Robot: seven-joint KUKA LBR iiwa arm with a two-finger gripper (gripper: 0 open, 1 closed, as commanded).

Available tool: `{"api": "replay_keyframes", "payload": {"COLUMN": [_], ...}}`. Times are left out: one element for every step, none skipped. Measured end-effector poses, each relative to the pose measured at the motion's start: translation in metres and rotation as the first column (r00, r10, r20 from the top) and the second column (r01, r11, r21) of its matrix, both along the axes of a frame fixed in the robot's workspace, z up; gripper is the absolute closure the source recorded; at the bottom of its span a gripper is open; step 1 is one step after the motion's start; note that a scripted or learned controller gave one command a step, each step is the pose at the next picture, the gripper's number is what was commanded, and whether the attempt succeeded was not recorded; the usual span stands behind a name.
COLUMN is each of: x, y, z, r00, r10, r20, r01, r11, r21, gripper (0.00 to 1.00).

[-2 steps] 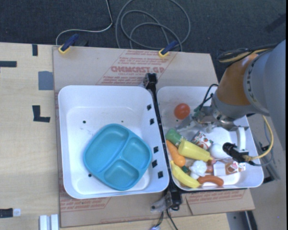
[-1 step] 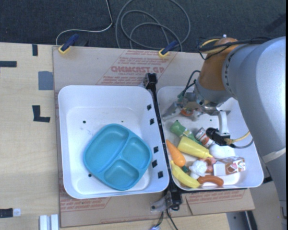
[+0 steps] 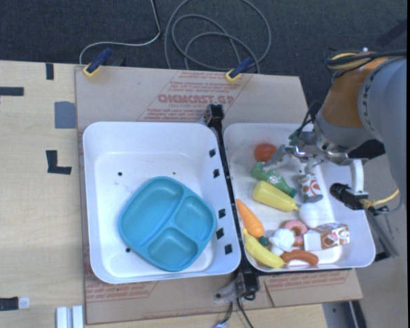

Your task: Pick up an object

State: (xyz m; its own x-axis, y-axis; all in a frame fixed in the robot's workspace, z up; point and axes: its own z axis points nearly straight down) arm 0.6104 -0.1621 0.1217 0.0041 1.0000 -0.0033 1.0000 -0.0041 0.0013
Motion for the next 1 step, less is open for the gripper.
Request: {"api": "replay_keyframes", "payload": {"x": [0.0508], "y": [0.0664], "z": [-0.0375], "r00": [1.000], "r10": [0.012], "r20": [-0.002], "r01": [-0.012], "r11": [1.000], "r21": [-0.005], "gripper": [0.00]}}
